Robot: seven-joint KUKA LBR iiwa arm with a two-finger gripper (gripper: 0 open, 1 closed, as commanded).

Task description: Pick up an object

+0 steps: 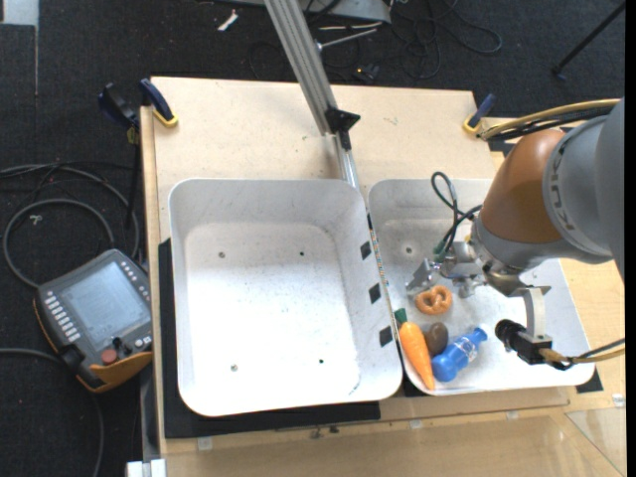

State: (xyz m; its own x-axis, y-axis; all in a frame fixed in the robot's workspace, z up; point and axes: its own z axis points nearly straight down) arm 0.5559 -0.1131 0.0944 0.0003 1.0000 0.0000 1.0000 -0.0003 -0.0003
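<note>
Hovering over right bin (397, 229), claw (444, 274) sits just above pretzel (433, 300); grip state impossible to tell. Carrot (415, 353), brown lump (436, 339), blue bottle (458, 354) crowd bin's front edge.

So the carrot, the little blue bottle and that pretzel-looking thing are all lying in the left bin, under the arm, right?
Not quite: they lie in the right bin, not the left one. The camera view shows the carrot, the blue bottle and the pretzel-shaped piece there, at that bin's near end, with the arm above them.
</note>
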